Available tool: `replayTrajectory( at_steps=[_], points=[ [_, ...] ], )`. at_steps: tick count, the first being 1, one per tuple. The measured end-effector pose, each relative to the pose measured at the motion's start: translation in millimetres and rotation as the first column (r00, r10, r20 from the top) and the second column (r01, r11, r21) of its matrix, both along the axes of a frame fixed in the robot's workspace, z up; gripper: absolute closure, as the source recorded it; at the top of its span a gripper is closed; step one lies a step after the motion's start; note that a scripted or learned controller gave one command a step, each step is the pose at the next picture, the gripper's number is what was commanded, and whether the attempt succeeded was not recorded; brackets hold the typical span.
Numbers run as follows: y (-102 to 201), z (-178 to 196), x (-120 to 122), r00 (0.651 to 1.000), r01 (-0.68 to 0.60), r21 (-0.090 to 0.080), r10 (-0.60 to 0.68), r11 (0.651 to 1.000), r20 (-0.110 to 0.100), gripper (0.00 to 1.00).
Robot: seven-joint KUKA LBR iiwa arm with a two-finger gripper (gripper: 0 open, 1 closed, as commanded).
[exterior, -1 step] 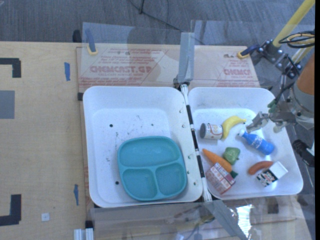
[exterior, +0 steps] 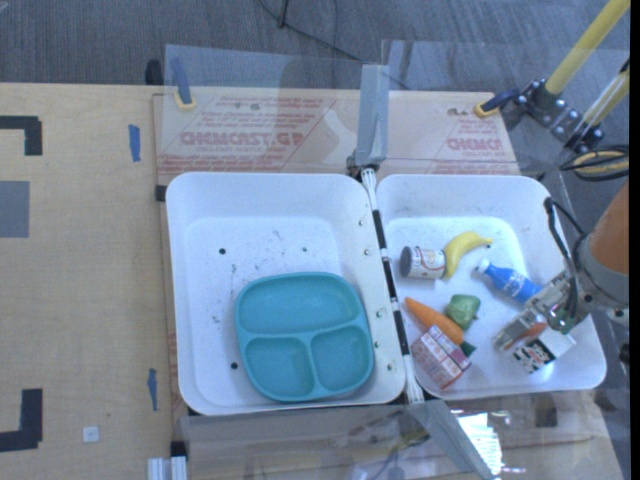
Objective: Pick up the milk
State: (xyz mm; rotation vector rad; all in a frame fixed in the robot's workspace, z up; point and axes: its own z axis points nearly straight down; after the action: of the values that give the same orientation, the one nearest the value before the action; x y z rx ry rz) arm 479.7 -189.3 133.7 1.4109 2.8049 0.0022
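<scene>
A small white carton with black patches and a red spot [exterior: 541, 353], which looks like the milk, lies near the front right corner of the right bin [exterior: 500, 200]. My gripper [exterior: 530, 330] hangs low at the carton's upper left edge, touching or just above it. The grey arm with its orange band [exterior: 612, 253] comes in from the right edge. The gripper's body hides part of the carton.
The right bin also holds a pink-and-white box [exterior: 440, 357], a carrot [exterior: 432, 318], a green vegetable [exterior: 462, 309], a blue bottle [exterior: 507, 281], a banana [exterior: 462, 250] and a small can [exterior: 422, 261]. A teal divided plate [exterior: 302, 335] lies in the left bin [exterior: 200, 268].
</scene>
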Motion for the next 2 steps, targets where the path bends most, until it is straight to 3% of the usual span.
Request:
replayTrajectory(
  at_steps=[1, 2],
  points=[
    [40.2, 71.3, 1.3, 0.997, -0.076, -0.001, 0.076, 0.997, 0.001, 0.00],
    [39.0, 71.3, 0.9, 0.997, -0.074, -0.001, 0.074, 0.997, 0.002, 0.00]
  ],
)
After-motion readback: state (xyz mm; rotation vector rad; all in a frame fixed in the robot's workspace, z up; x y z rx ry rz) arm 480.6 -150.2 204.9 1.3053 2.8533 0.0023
